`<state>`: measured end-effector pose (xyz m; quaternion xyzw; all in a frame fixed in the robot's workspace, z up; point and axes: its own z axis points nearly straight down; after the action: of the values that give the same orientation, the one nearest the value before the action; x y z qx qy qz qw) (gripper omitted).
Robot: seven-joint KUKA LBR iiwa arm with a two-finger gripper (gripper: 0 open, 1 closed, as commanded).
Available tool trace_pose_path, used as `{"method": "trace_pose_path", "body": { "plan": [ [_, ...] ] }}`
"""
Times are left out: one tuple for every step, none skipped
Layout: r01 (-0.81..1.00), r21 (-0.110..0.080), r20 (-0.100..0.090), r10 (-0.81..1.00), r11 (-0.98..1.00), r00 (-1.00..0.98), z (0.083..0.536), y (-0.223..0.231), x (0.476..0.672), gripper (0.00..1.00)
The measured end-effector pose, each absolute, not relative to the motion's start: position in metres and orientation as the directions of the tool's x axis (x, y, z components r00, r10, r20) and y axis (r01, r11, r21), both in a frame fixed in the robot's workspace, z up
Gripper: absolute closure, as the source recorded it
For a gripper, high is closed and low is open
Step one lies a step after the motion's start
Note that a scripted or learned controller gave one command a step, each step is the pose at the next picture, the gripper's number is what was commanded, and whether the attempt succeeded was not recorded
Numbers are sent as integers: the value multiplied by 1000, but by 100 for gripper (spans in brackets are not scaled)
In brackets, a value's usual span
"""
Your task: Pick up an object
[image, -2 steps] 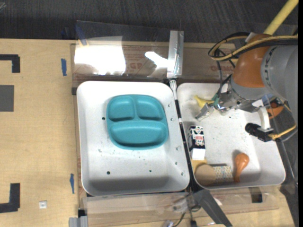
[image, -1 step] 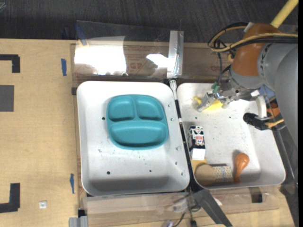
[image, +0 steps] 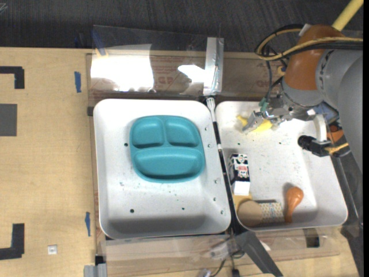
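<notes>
Fingers on the gripper (image: pixel 266 115) are too small and too crowded by the wrist for you to tell whether they stand apart or together, so you cannot call anything held. You see the gripper low over the far left corner of the right bin (image: pixel 277 160), with the grey arm (image: pixel 340 79) and its orange band reaching in from the right above it. The yellow object (image: pixel 255 124) lies on the bin floor just beside the gripper tip, on its left; you cannot tell whether the two touch. Along that bin's left wall you have a small black-and-white carton (image: pixel 240 166), with a white piece just below it. Near the bin's front edge, a tan round-ended object (image: pixel 258 210) with a patterned band lies on its side, and an orange object (image: pixel 292 199) sits just to its right, touching or nearly so. In the left bin (image: pixel 109 172) you see a teal divided plate (image: pixel 167 148) lying flat near the middle, with three compartments. Both bins sit side by side, their rims touching, well apart from the black marks on the bench (image: pixel 40 154) at your left.
</notes>
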<state>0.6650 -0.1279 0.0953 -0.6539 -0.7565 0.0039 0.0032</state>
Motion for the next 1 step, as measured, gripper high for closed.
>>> {"method": "trace_pose_path", "body": {
  "plan": [
    [996,10,0,997,83,-83,190,-63,669,100]
  ]
}}
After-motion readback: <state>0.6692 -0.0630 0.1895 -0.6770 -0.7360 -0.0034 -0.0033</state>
